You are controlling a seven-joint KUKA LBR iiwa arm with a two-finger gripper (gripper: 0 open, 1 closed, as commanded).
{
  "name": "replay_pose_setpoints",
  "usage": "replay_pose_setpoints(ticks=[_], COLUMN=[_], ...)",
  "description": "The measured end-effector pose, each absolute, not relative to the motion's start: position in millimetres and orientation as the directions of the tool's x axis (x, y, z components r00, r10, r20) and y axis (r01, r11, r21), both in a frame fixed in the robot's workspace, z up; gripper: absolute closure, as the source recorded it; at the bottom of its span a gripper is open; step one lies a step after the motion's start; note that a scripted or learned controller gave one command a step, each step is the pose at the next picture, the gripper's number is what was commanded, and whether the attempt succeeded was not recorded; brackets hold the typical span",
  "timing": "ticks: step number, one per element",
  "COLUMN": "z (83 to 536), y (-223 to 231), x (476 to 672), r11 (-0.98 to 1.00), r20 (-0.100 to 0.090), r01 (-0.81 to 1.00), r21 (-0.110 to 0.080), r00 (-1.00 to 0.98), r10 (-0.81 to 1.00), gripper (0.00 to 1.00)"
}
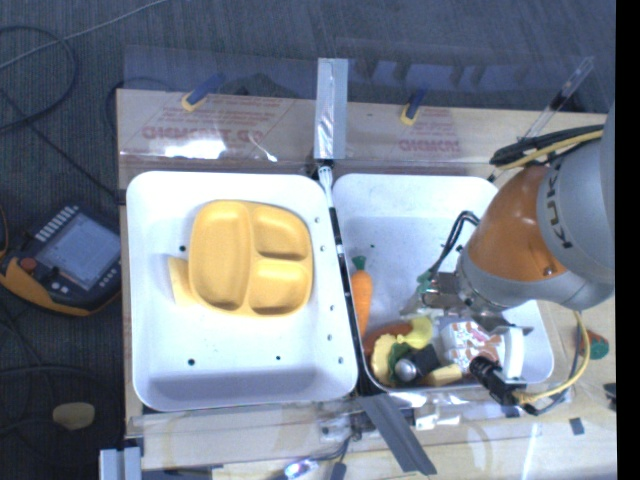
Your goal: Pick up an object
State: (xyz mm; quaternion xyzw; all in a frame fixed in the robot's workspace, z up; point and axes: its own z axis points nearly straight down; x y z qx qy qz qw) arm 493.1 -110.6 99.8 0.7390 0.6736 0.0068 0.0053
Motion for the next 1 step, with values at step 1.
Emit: replay_pose_setpoints(ticks=[1], z=[242.0], y=[-76.1], x=[532.1], r11=[-0.131], r20=[-0.004], r01=[0.991], r21=[-0.002], r00=[0.131], r10=[0.991], gripper=[1.0])
